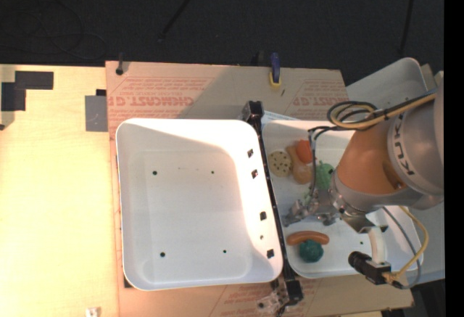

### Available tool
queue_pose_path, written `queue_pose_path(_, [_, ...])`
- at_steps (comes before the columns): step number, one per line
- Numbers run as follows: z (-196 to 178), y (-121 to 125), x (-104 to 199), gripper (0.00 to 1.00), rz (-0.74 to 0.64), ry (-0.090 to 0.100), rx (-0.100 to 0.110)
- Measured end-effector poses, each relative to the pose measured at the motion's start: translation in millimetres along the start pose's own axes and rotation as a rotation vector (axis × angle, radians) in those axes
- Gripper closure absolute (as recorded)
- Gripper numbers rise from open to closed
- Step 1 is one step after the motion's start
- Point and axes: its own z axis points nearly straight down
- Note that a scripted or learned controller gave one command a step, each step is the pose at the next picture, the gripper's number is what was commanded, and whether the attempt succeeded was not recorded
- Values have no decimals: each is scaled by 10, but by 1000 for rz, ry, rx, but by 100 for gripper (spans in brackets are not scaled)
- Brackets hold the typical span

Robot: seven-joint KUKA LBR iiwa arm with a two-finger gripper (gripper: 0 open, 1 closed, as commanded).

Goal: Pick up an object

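Note:
The right bin holds several small objects. A round tan cookie-like piece lies near its left wall, with an orange-red piece and a tan piece beside it. A green object sits just above the gripper. An orange sausage-shaped piece and a teal ball lie near the front. My gripper is low in the middle of this bin, between the green object and the sausage piece. The grey arm with its orange band covers the bin's right part.
The left bin stands beside the right one, parted by black clips along the shared wall. Both bins rest on brown cardboard. A yellow cable and a black fitting hang from the wrist near the front right.

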Motion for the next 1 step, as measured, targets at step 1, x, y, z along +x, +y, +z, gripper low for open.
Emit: queue_pose_path(1, [-1290,236,162,0,-6,-1,-13])
